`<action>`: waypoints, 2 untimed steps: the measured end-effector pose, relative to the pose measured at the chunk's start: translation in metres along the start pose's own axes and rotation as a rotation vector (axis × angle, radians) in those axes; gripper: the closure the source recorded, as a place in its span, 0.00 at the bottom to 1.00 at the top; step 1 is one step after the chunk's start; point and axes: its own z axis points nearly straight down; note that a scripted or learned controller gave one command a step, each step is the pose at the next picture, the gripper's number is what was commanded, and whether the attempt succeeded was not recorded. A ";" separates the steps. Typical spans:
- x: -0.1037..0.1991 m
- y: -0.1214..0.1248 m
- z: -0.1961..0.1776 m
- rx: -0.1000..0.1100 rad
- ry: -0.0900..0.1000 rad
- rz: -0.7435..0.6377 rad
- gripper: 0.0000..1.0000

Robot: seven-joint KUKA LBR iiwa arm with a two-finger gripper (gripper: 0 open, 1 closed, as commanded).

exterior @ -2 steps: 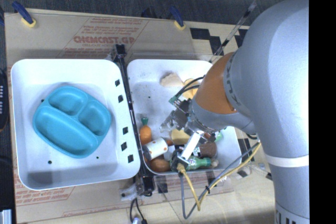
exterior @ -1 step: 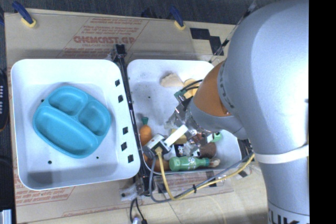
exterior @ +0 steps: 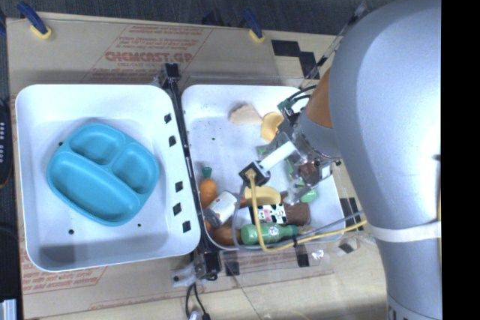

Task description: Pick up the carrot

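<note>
Currently: carrot [exterior: 208, 193] lies in the right bin [exterior: 223, 140], close to its left wall, green end toward the far side. White block [exterior: 223, 204] just beside it. Tool [exterior: 306, 171] sits over the same bin's right half, apart from the carrot; open or closed, cannot tell. Left bin [exterior: 45, 112] holds a blue divided plate [exterior: 103, 172].

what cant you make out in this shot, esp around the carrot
1. Camera view: the right side of the right bin is covered by the arm.
2. Camera view: the lower end of the carrot runs under the white block, so its full length is unclear.
3. Camera view: the things piled around the green bottle overlap and are too small to name.
</note>
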 end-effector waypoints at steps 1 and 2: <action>0.044 0.084 -0.018 0.000 0.000 0.137 0.00; -0.025 0.058 -0.049 0.002 0.000 0.074 0.00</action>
